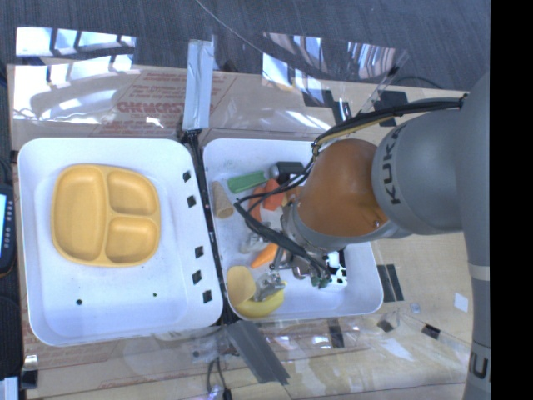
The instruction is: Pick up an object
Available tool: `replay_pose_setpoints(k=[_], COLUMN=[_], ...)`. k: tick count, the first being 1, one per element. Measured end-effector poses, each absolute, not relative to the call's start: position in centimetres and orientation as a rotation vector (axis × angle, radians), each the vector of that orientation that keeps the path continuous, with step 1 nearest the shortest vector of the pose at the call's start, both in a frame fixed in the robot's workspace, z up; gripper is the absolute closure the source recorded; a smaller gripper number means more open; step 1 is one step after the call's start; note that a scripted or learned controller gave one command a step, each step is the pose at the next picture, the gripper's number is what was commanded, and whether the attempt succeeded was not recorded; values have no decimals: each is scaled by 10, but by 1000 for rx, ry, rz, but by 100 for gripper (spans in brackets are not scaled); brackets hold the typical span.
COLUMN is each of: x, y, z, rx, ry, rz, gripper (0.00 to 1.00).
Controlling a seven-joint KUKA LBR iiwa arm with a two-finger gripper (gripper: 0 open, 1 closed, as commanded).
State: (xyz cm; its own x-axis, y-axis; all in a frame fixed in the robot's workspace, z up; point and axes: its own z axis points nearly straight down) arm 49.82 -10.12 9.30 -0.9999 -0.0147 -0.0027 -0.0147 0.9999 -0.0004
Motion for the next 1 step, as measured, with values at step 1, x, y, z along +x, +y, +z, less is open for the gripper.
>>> replay_pose_setpoints(k=[1], x=[500], y=[-100], z=[103], rx=[-35], ry=[3137], rz=[-1], gripper=[100])
